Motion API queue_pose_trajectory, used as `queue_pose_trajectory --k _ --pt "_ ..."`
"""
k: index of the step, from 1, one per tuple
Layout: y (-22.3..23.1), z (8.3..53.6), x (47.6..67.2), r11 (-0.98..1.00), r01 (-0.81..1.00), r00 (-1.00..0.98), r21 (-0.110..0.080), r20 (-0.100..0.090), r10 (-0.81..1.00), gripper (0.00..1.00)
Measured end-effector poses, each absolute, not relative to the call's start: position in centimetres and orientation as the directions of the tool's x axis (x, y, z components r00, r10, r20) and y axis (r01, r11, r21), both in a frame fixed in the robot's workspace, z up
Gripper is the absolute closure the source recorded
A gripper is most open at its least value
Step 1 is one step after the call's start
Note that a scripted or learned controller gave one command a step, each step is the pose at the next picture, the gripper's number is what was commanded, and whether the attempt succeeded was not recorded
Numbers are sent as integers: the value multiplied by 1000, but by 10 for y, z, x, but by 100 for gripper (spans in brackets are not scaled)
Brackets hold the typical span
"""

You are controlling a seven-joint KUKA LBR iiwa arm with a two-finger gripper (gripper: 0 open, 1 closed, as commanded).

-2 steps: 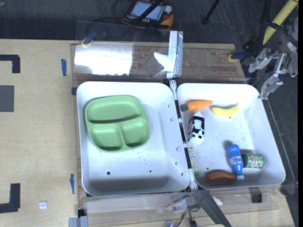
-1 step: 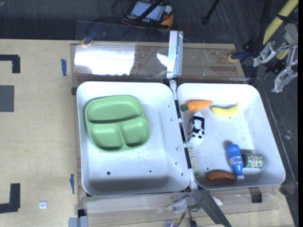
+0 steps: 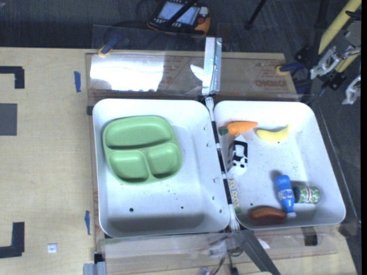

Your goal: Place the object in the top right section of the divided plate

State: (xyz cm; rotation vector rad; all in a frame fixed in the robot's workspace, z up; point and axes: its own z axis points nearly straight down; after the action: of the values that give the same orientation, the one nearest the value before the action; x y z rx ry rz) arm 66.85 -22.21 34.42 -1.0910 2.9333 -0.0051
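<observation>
A green divided plate [image 3: 105,137] lies in the left bin [image 3: 189,193], toward its far left. It has one long section across the far side and two smaller sections on the near side, and nothing lies in any of them. The right bin [image 3: 312,153] holds the loose objects. An orange carrot [image 3: 241,128] and a yellow banana [image 3: 272,133] lie at the far side. A black-and-white toy cow [image 3: 238,155] rests by the divider. A blue bottle [image 3: 284,192], a green can [image 3: 307,195] and a brown sausage [image 3: 267,213] sit at the near side.
A clear plastic wall [image 3: 149,73] stands behind the bins, with a metal post [image 3: 211,65] at its middle. Stands, cables and yellow-grey hardware [image 3: 335,56] crowd the floor beyond the right bin's far corner. A handheld device [image 3: 178,15] lies behind the bench.
</observation>
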Motion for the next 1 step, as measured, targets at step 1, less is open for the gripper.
queue_pose_trajectory --k 1 --pt "-190 418 649 768 -640 -768 -6 -9 -640 0"
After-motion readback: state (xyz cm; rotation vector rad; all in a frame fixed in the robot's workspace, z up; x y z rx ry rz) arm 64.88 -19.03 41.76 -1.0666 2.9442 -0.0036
